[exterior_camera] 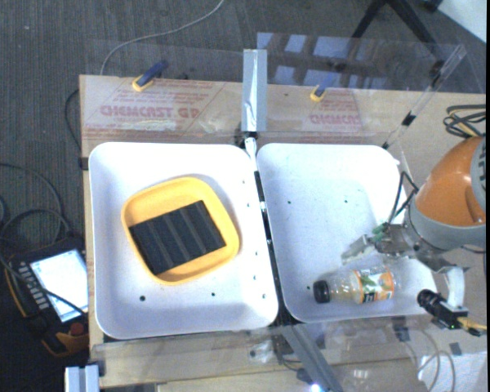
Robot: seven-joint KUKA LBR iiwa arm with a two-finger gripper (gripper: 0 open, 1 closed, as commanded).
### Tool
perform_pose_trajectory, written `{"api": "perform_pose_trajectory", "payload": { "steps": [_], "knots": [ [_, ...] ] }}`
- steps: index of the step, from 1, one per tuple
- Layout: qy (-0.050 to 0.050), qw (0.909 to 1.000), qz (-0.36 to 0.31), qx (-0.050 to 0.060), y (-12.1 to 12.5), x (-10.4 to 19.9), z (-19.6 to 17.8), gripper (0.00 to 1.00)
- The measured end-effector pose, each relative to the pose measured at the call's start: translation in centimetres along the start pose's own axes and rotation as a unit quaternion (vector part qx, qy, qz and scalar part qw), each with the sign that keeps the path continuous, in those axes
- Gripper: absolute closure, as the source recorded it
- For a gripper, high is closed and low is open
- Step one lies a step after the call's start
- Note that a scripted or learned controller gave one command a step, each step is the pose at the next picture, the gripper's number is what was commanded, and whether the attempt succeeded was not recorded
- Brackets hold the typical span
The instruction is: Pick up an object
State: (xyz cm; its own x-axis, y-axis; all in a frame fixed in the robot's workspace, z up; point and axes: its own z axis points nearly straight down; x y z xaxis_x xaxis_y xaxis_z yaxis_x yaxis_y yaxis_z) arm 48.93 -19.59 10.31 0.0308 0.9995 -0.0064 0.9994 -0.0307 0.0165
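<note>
- In the left bin we see a yellow tray with a dark ribbed slab lying inside it; it sits near the middle of that bin, turned at a slant to the bin's edges, well apart from the arm.
- In the right bin we see a small bottle lying on its side near the front edge, toward the right front corner.
- We read its long axis as running nearly along that front edge, left to right: the black cap points toward the wall shared with the left bin, and the base points toward the bin's right edge. An orange label wraps its middle.
- Just above the bottle, near the right edge of the bin, we see the gripper at the end of the arm; a tangle of metal and clear parts blurs it, so we cannot tell how the gripper is set.
- We see nothing caught in it; the bottle rests on the bin floor, near the tool but apart from it.
- We judge the step in hand to be the approach: the arm stands over the right bin and the pick is not yet made.
- We judge that the next move calls for bringing the tool down over the bottle's middle and closing across its short width, not along its length.
- We expect a round bottle lying flat may roll toward the front wall if touched off-centre.
</note>
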Motion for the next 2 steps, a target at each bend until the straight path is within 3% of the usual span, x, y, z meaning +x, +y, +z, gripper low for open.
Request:
{"api": "perform_pose_trajectory", "payload": {
  "steps": [1, 2],
  "knots": [
    [0.002, 0.9981, -0.062, 0.002, -0.1, -0.8, 1.1, 0.00],
    [-0.001, 0.9817, -0.190, -0.001, 3.9, 3.7, 1.1, 0.00]
  ]
}}
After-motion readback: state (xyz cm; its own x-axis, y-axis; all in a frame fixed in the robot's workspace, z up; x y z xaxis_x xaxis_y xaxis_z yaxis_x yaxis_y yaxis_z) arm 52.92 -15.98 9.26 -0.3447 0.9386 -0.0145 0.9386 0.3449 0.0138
